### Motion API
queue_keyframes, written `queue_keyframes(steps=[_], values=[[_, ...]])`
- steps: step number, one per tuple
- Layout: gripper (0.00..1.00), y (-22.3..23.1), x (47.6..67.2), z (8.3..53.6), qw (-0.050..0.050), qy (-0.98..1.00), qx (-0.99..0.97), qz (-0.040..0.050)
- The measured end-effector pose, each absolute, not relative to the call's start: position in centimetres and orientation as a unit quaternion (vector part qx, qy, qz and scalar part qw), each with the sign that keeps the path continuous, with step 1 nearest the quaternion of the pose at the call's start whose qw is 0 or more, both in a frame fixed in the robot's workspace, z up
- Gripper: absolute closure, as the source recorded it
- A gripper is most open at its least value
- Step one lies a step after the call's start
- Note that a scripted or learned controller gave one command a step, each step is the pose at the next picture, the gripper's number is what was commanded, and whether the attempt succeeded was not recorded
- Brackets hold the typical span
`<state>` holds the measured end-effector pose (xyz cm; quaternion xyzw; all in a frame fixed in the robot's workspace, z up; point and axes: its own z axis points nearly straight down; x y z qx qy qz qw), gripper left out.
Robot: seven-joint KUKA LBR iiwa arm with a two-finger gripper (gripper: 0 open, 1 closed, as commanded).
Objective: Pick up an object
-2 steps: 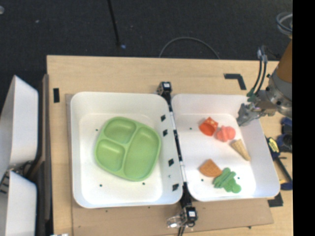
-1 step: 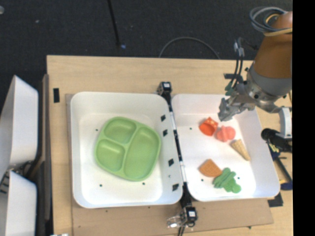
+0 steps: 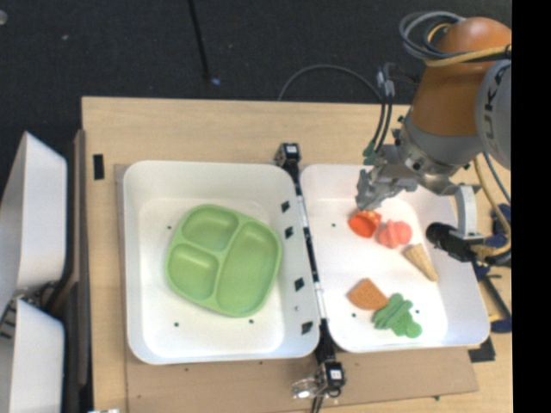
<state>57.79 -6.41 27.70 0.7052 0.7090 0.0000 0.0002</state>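
Observation:
In the right bin (image 3: 340,321) lie several small toys: an orange-red piece (image 3: 364,224), a pink lump (image 3: 395,233), a tan cone (image 3: 422,261), an orange wedge (image 3: 368,295) and a green leafy piece (image 3: 398,316). My gripper (image 3: 371,198) hangs over the upper part of this bin, its tip just above and touching or almost touching the orange-red piece. Whether anything is between the fingers cannot be made out.
The left bin (image 3: 146,317) holds a green divided plate (image 3: 224,259). A raised divider with black clips (image 3: 303,248) separates the two bins. Bare white floor shows in the right bin's upper left and lower right corners.

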Motion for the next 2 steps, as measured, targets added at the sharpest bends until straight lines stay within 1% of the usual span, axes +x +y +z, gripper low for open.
queue_keyframes(steps=[1, 2], values=[[1.0, -1.1, 58.9, 28.0, 0.001, 0.71, 0.705, 0.0008], [1.0, 3.5, 59.3, 27.9, 0.001, 0.709, 0.705, 0.0009]])
